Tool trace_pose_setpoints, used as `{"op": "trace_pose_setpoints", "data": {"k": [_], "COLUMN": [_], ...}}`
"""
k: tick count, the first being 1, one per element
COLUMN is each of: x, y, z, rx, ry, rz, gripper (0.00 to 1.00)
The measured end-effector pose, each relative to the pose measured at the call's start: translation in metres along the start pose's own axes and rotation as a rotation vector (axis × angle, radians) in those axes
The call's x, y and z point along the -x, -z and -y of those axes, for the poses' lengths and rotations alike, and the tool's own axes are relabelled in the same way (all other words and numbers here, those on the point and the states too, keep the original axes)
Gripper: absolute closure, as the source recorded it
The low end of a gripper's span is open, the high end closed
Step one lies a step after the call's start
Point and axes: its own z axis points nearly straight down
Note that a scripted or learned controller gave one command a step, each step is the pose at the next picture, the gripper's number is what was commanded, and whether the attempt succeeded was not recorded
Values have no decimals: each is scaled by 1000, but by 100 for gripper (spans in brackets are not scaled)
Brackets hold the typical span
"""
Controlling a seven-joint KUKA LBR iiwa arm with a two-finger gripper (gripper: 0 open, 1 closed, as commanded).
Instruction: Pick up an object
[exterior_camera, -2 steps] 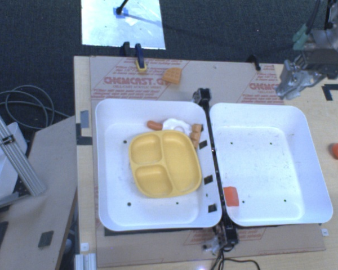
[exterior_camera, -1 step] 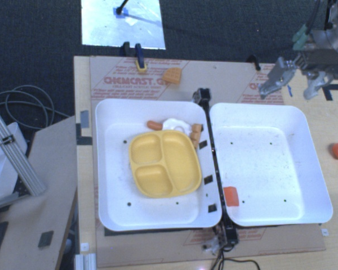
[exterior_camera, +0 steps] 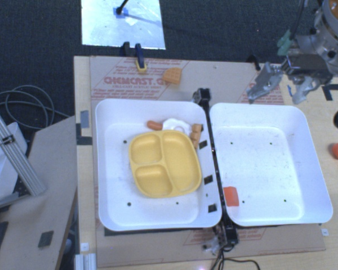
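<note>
Gripper [exterior_camera: 281, 86]: jaws spread wide, holding nothing, above right bin [exterior_camera: 304, 215] rim.
Advice: descend squarely over orange block [exterior_camera: 231, 196].

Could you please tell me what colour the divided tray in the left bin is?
The divided tray is pale yellow, seen clearly in the camera view.

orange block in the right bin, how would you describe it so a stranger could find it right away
Start at the right-hand shallow white bin of the two on the bench. Look at its near-left corner, beside the black divider where the bins meet: a small orange-red block lies flat on the floor there. Nothing else in that bin has colour, while the yellow divided plastic tray and its small neighbours sit in the left bin.
</note>
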Motion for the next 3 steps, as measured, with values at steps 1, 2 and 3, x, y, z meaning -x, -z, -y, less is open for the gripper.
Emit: {"op": "trace_pose_setpoints", "data": {"k": [1, 2, 3], "x": [1, 1, 2], "y": [12, 12, 23], "z": [-1, -1, -1], "rx": [4, 4, 8], "ry": [2, 3, 5], "rz": [0, 0, 0], "gripper": [100, 0, 100]}}
